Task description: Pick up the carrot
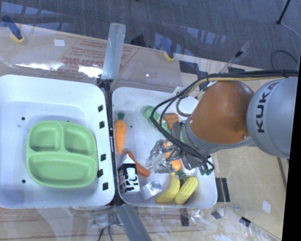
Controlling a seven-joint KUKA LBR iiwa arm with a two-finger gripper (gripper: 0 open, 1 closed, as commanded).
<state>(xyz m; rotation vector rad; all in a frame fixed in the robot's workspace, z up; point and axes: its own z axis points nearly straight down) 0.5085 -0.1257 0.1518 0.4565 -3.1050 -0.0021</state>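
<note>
1. You are looking for the slender orange plastic carrot with a green top [119, 134]; it is lying lengthwise against the left wall of the right-hand shallow white bin [142, 97], at about 9 o'clock from the pincer [165, 157], green end toward 12 o'clock.
2. The pincer is hanging low over the clutter mid-bin, near the carrot but apart from it; whether it is apart or together, you cannot tell.
3. The carrot is probably going to handle as light, stiff and smooth, so it may be slipping; you should be closing across its thicker upper half, though the wall is crowding one side.
4. You are reading "KU" in white on the grey arm [271, 116], faint reversed red print on the desk's clear sheet [79, 56], and illegible white lettering on a small black-and-white carton [128, 179].
</note>
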